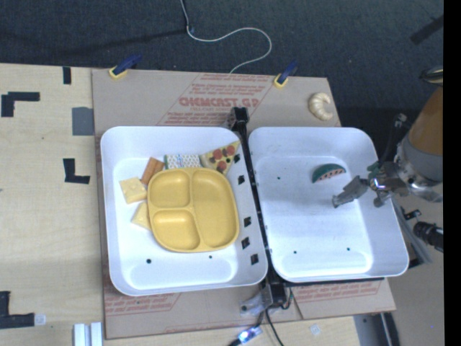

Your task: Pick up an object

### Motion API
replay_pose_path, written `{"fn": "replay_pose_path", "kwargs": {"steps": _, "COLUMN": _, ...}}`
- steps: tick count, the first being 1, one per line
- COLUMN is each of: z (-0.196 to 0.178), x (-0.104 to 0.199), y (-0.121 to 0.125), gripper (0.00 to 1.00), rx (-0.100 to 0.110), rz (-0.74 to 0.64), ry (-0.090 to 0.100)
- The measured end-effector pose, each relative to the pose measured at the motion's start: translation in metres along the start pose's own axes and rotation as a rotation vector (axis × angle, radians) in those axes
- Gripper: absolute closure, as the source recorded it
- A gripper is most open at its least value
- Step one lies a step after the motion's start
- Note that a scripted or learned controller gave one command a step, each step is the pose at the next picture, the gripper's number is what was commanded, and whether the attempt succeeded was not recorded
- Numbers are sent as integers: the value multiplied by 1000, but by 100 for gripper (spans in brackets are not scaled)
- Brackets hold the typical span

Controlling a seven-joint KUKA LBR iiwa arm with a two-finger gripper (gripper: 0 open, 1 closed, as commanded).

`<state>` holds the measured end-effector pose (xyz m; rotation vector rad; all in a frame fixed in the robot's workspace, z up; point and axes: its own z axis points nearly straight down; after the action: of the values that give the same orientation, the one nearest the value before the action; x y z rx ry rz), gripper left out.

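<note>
Green-rimmed and red inside, the watermelon slice (329,172) lies flat on the floor of the right bin (317,262), toward its far side, alone there and well apart from the walls. It looks like a small toy food piece, so I judge it light, stiff and rather smooth; it should not crush, but it could skid on the slick white plastic if nudged from one side. Being thin and lying flat, it offers little height to catch. The best hold seems to be across its short width, straight edge against curved rind, with the jaws coming down squarely on either side.

The gripper (351,192) hangs over the right bin just beside the slice, on its near right, with nothing between the jaws. One grey finger juts out toward the bin's middle; whether the jaws stand apart or together I cannot tell, since the other finger blurs into the wrist hardware.

In the left bin (115,150) a yellow divided plate (193,209) covers parts of several flat toy foods, so their full shapes are hidden. The arm's upper part is cut off at the right.
</note>
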<state>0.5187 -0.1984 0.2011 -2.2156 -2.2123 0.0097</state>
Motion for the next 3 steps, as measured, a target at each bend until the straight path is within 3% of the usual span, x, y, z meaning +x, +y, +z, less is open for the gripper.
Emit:
{"fn": "replay_pose_path", "kwargs": {"steps": 1, "z": -5, "x": 0, "y": 3, "gripper": 0, "rx": -10, "rz": -3, "ry": -3}}
{"fn": "replay_pose_path", "kwargs": {"steps": 3, "z": 116, "x": -6, "y": 10, "gripper": 0, "rx": -9, "rz": -3, "ry": -3}}
